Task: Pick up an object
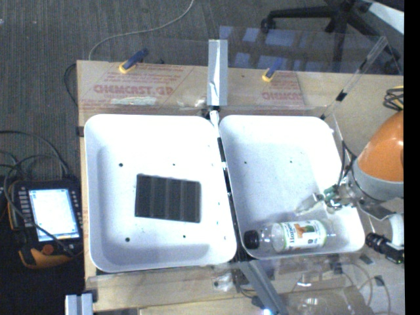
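White right bin (275, 143) holds clear, black-capped bottle (289, 235).

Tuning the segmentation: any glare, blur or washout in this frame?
Camera view: the white bins are near-overexposed, with little surface detail; the clear bottle is low-contrast against its bin floor; the gripper region is soft and smeared; the dark panel stays crisp; the orange band looks blurred.
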Robot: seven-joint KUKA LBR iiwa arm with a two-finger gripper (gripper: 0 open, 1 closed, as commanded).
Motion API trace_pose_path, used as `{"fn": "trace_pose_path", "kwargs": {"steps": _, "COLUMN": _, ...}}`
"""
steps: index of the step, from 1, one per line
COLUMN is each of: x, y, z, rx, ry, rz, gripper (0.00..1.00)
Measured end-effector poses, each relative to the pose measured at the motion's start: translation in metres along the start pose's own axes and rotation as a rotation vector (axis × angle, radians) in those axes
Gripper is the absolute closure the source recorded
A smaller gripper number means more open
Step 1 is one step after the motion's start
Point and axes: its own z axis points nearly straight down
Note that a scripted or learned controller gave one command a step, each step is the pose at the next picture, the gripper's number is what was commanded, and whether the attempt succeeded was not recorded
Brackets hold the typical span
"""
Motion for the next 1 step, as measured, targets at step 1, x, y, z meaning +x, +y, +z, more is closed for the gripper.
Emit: {"fn": "trace_pose_path", "kwargs": {"steps": 1, "x": -0.0019, "y": 0.1025, "z": 0.0144, "rx": -0.014, "ry": -0.004, "rz": 0.177, "gripper": 0.0}}
